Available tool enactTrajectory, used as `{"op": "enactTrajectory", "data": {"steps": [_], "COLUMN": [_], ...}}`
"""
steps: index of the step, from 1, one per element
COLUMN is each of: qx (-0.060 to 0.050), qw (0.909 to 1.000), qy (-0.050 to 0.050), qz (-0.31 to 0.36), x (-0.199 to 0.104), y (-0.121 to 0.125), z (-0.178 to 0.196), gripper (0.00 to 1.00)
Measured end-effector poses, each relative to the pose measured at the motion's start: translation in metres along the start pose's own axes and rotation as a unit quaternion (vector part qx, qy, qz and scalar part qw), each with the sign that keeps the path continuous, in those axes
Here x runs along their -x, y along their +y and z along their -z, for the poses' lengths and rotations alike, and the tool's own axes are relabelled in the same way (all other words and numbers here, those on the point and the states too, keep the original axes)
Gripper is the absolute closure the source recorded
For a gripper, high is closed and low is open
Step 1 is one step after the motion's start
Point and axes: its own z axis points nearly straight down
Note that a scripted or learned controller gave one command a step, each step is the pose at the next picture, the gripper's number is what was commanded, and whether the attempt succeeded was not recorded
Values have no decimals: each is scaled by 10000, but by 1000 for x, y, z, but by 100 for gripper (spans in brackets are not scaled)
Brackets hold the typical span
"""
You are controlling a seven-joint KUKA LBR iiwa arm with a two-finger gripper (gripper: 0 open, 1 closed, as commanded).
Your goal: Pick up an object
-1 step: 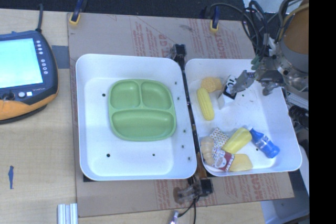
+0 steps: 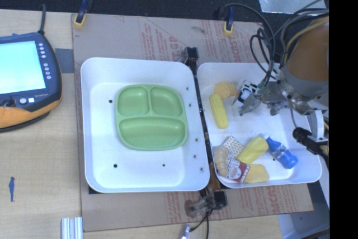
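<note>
Gripper (image 2: 250, 99) is seen low over the right bin (image 2: 313, 176), far side; finger state cannot be told. Corn cob (image 2: 218, 109) lies just left of it. Yellow bottle (image 2: 253, 149), blue bottle (image 2: 281, 154) and snack packet (image 2: 232, 157) are grouped nearer. Green divided plate (image 2: 151, 117) sits in the left bin (image 2: 100, 170).

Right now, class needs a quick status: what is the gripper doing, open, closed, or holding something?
Gripper: above the right bin, near the corn cob; nothing visibly held, and open or closed cannot be told.
</note>
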Motion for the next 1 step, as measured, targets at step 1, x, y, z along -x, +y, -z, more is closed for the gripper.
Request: {"op": "enactTrajectory", "data": {"steps": [1], "qx": [-41], "qw": [10000], "qy": [25], "qz": [12], "x": [4], "y": [87], "z": [-57], "gripper": [0]}}
